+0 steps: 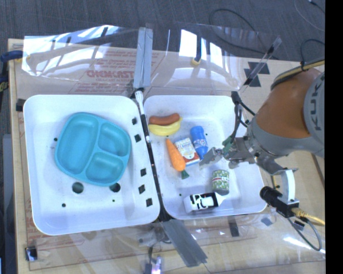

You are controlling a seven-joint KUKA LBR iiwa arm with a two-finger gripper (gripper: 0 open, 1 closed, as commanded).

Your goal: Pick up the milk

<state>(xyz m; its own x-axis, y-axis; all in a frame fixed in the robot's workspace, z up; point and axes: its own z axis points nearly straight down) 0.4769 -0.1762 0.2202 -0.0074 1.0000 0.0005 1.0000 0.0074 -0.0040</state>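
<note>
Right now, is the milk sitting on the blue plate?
No, the milk lies in the right bin near its front edge, while the blue plate sits in the left bin.

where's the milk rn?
In the camera view the milk lies on its side in the right bin, near that bin's front edge, just below the green can and below-left of the gripper.

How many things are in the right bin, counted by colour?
Orange: 1, carrot
Yellow: 1, banana
Red-brown: 1, sausage
Blue: 1, bottle
Green: 1, can
Black and white: 1, milk
Red and white: 1, carton
Total: 7
</note>
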